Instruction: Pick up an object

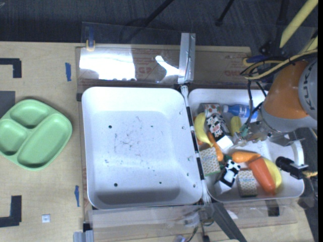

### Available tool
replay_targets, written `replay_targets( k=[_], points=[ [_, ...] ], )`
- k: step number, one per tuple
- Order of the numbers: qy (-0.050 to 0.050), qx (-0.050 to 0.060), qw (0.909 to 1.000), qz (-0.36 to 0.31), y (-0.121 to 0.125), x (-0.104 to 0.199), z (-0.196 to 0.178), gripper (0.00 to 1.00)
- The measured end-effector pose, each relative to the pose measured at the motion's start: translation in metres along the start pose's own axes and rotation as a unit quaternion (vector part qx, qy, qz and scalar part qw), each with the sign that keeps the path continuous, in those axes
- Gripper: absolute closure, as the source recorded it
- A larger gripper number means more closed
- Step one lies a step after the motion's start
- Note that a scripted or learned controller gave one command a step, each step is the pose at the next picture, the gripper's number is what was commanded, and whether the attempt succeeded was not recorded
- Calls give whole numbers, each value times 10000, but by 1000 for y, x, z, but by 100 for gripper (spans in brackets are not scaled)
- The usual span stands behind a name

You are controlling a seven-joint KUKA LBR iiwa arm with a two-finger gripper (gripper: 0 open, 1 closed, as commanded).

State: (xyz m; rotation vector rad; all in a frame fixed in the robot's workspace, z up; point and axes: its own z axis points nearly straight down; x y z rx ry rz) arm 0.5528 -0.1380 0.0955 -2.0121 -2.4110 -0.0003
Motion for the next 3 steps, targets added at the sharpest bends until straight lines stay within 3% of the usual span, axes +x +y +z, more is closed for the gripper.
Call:
replay_targets(
  k=[1, 2, 3],
  points=[
    [-3, -7, 9465, -3227, 5, -15, 3, 100],
    [-2, 8, 9956, -941, -9, 67, -86, 100],
    [2, 14, 9955, -946, -8, 66, -94, 100]
  ],
)
